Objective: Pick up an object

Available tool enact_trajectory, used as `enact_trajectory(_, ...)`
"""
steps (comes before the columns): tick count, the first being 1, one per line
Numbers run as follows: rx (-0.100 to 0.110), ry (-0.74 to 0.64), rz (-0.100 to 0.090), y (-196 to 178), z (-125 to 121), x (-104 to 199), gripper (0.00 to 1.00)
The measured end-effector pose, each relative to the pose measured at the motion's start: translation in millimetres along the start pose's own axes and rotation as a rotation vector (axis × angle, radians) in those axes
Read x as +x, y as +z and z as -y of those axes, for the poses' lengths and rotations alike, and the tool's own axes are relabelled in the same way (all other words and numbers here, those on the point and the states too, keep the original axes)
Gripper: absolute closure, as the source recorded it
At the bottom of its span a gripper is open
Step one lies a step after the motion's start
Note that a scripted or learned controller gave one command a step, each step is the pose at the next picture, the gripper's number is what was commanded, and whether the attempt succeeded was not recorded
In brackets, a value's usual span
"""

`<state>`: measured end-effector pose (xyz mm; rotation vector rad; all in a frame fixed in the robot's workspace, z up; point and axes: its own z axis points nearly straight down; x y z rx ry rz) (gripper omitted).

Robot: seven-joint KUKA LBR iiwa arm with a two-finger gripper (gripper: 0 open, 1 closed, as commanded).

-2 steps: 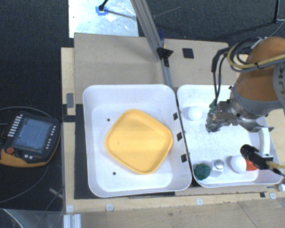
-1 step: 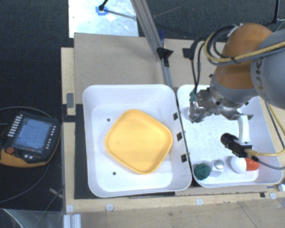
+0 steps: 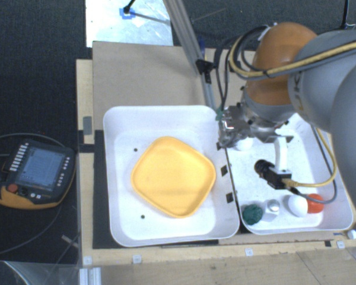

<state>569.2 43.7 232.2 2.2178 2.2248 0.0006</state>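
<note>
You look down from one fixed camera above the bench [image 3: 166, 64], at a slant, taking in both white bins [image 3: 115, 177] side by side.

a yellow plate [image 3: 174, 176], square with rounded corners, lies flat and turned like a diamond in the middle of the left bin [image 3: 121, 135]. the other things sit along the near edge of the right bin [image 3: 338, 218]: a dark green ball [image 3: 252, 213] at the near left corner, a small silvery piece [image 3: 273, 206] just beside it, then a white egg-shaped object [image 3: 296, 205] touching an orange-red ball [image 3: 315, 203] to its right. a small white object [image 3: 244, 143] lies at the bin's far left, partly hidden.
</note>
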Motion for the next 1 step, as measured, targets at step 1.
enact_trajectory(1,-0.001,-0.001,-0.001,-8.2,-18.9,48.7,1.00)
